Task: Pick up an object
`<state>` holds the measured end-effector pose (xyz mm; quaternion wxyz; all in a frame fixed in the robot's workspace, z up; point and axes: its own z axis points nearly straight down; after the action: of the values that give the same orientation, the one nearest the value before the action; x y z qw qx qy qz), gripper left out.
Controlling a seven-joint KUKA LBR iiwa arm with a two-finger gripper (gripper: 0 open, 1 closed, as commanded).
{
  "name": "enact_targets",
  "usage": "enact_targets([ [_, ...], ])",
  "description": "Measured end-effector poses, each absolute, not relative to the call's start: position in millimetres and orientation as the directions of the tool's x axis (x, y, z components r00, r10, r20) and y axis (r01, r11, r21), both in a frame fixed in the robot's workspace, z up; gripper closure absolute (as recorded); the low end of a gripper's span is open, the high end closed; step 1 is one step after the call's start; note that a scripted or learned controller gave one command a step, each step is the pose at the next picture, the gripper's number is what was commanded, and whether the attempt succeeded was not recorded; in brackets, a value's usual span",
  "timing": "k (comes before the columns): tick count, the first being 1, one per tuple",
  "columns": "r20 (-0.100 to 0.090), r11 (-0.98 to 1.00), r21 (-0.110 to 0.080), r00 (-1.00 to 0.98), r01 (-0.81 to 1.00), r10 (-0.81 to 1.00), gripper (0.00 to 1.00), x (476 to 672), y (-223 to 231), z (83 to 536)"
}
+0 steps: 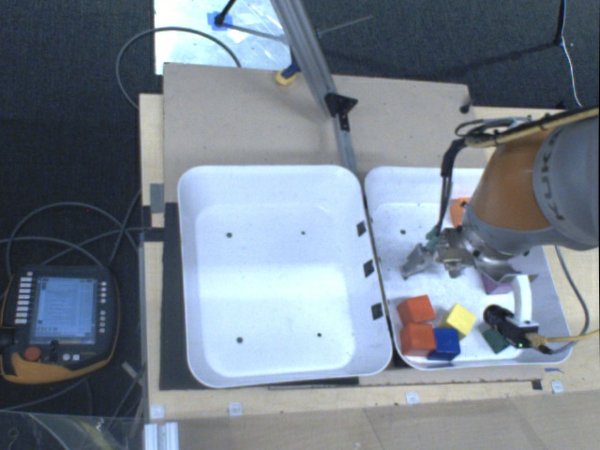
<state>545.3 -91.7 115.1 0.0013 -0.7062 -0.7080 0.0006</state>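
Note:
My gripper (pixel 427 259) hangs low over the middle of the right bin (pixel 403 204), just above the bin floor, with nothing seen in its grasp. In front of it, near the bin's front edge, lie two orange blocks (pixel 415 307) (pixel 419 337), a yellow block (pixel 460 319) and a blue block (pixel 447 343). A green piece (pixel 494 343) shows at the front right. A pale purple piece (pixel 495 285) peeks out under the wrist. Behind the arm, an orange piece (pixel 458 210) is partly hidden.
The left bin (pixel 272 172) adjoins the right one, joined by black clips (pixel 367 266). A grey pole (pixel 309 54) slants in from the top and ends at the bins' back edge. A teach pendant (pixel 56 322) lies off the bench at far left.

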Motion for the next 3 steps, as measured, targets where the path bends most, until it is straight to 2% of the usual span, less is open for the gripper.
enact_targets([
  [1, 0.0, 0.004, 0.003, -0.004, 1.0, 1.0, 1.0, 546.9, -92.3, 128.3],
  [2, -0.001, 0.004, 0.008, -0.004, 1.0, 1.0, 1.0, 546.5, -94.5, 192.5],
  [3, 0.0, 0.004, 0.004, -0.004, 1.0, 1.0, 1.0, 547.8, -94.7, 206.5],
])
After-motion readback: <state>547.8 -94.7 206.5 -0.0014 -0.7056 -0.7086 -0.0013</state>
